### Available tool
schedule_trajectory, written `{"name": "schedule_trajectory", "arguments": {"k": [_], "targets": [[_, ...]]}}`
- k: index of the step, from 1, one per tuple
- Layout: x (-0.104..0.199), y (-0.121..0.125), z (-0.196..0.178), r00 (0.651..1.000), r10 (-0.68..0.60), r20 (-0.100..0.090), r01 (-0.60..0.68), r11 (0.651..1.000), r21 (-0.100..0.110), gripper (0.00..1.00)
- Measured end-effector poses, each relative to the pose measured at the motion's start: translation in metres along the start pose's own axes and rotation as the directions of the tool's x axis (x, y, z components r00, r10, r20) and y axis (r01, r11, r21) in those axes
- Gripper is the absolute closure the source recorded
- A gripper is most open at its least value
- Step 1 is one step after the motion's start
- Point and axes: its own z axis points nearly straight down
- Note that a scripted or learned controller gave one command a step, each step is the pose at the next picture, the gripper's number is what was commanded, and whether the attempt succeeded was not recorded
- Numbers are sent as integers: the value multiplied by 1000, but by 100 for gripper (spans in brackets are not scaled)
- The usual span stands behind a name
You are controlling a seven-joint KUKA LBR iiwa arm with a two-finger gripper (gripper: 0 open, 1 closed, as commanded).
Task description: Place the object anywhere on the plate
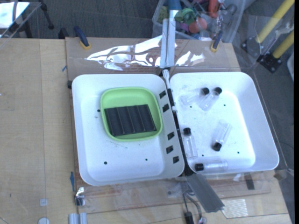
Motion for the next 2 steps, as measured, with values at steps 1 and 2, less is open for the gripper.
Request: {"name": "schedule_trajectory", "arguments": {"k": [1, 2], "targets": [[-2, -4, 0, 995, 104, 0, -104, 995, 2, 0], [1, -5, 0, 973, 232, -1, -232, 973, 0, 0]]}}
